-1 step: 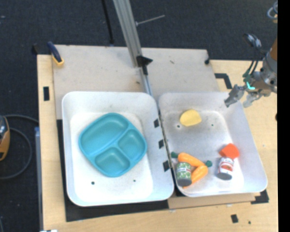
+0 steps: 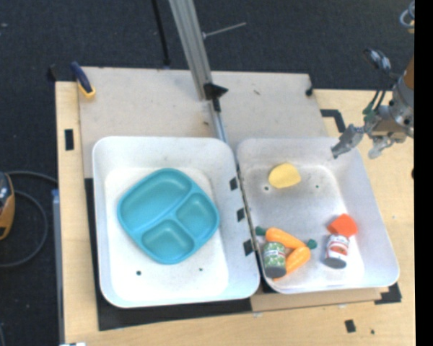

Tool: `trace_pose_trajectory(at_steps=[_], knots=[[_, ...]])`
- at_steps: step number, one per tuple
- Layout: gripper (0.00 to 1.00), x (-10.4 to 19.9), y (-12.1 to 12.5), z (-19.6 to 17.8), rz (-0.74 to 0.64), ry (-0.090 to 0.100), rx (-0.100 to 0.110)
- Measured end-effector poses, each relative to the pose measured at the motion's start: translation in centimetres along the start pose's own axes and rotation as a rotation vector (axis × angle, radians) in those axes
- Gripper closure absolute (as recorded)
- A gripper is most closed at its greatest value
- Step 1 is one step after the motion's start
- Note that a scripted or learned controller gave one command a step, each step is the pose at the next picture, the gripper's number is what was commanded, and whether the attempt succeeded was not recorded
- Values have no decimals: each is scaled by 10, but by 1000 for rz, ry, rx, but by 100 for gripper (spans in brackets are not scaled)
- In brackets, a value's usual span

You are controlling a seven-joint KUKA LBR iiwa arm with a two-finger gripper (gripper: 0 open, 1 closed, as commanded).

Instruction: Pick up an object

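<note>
From my remote seat I saw the gripper point(image 2: 362, 142) at the right edge of the frame, hanging over the upper right corner of the right-hand shallow white bin point(image 2: 364, 193). Its fingers stood spread apart with nothing between them — one tip over the bin's upper rim, the other further right, beyond the bin's edge.

Inside that bin the objects lay well apart from the gripper. A rounded yellow lemon-like piece point(image 2: 283, 176) sat in the upper middle of the bin, by itself. Along the lower part, two orange toy carrots point(image 2: 289, 245) lay crossed over each other, and a small green-labelled can point(image 2: 274, 258) lay just beside them on the left, touching or nearly so; I could not tell which. To the right of these was a small white bottle with an orange-red cap point(image 2: 338, 241), lying tilted, cap toward the upper right.

The left-hand shallow white bin point(image 2: 112, 272) held a teal plastic plate with three compartments point(image 2: 168, 215), set near its middle. Both bins rested side by side on the light wooden bench point(image 2: 144, 103) — a grey metal rail point(image 2: 193, 42) ran up from between them toward the top of the frame.
</note>
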State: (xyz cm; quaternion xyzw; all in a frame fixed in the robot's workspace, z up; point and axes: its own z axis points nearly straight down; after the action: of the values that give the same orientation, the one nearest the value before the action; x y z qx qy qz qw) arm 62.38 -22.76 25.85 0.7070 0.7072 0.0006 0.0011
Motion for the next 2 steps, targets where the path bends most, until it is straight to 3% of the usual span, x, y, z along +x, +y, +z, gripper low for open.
trace_pose_trajectory(at_steps=[2], knots=[[0,3,-4,99,1,-2,4]])
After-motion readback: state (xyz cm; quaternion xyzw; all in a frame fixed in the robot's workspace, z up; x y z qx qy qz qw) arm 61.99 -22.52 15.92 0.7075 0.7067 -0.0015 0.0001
